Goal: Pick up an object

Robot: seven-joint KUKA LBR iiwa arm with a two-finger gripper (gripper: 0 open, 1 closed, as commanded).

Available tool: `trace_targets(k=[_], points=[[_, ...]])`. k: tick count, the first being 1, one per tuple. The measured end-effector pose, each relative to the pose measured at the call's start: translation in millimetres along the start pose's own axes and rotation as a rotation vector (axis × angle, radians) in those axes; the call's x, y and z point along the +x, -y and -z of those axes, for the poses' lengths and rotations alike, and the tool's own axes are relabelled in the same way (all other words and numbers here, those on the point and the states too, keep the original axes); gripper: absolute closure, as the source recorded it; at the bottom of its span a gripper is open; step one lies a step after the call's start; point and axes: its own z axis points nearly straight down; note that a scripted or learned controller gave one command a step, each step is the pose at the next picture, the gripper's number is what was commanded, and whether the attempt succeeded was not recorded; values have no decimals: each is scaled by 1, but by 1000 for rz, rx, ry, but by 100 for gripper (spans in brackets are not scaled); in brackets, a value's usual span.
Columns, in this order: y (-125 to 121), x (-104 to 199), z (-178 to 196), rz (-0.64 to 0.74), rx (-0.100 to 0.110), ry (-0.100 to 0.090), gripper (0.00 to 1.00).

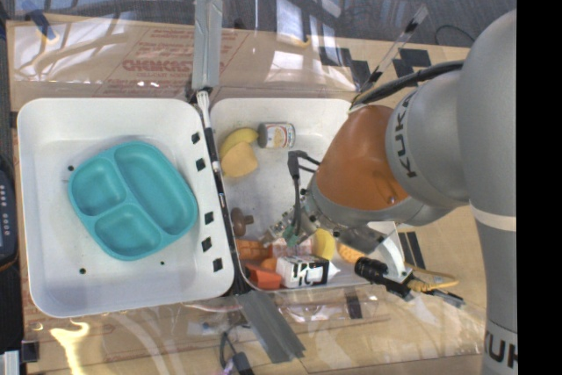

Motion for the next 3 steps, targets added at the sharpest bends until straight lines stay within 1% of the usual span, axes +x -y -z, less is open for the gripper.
trace_targets(k=[1,2,3], points=[[-71,6,92,-27,0,-2,100],[-69,6,89,-29,6,-4,0],[-7,-14,-9,-10,4,-1,0]])
